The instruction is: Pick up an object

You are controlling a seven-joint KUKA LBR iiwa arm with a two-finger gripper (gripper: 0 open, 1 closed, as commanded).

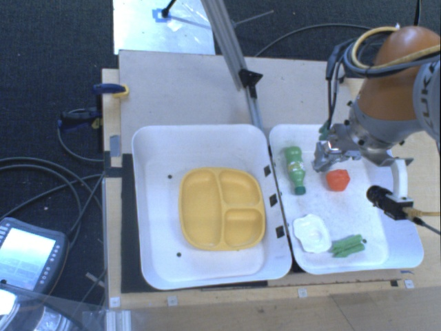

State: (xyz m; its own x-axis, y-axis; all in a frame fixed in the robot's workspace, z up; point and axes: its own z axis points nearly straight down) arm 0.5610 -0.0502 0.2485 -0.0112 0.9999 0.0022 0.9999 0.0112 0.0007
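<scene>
gripper [326, 160] low over right bin [406, 250], jaws' gap can't be told, nothing seen held, green bottle [295, 170] just left, long axis running near-to-far, tomato [337, 179] beside

A: What lies around the bench [186, 88]?
B: Dark carpet [48, 40] — upper left and down the left side, with black cables [41, 178] looping over it.
A: Anything else on the floor?
B: A pale sheet [141, 19] at the top, a tripod leg [224, 29] slanting across it — and a lit screen [24, 250] at lower left.
A: And the bench?
B: Light brown board, evenly lit.
</scene>
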